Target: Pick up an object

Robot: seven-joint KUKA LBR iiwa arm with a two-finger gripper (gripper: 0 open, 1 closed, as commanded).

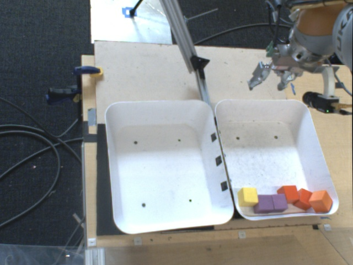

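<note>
Nearest the camera, along the front wall of the right bin (309, 120), 5 small blocks are seen lying in a row. From left to right these are a yellow block (248, 196), a purple block (270, 203), an orange-red block (287, 192), a second orange-red block (303, 199) and an orange block (321, 201). The yellow block is set just beside the purple one, and the remaining blocks are packed so closely that they appear to be touching; the 2 orange-red ones are partly overlapped by their neighbours.

At the far left of the bench, a blue and yellow clamp (83, 70) is fixed on the bench edge, and black cables (33, 142) are spread over the dark floor beyond it. The left bin (118, 120) is placed beside the right bin, their inner walls touching, with 3 dark marks (218, 160) spaced along the shared rim. A slanted metal pole (182, 29) is seen running from the top of the view down to the back of that shared rim.

At the upper right, the gripper (272, 79) is held above the bare bench, behind the back wall of the right bin and well apart from the blocks. Its 2 fingers (257, 77) are spread apart, and nothing is held between them.
</note>
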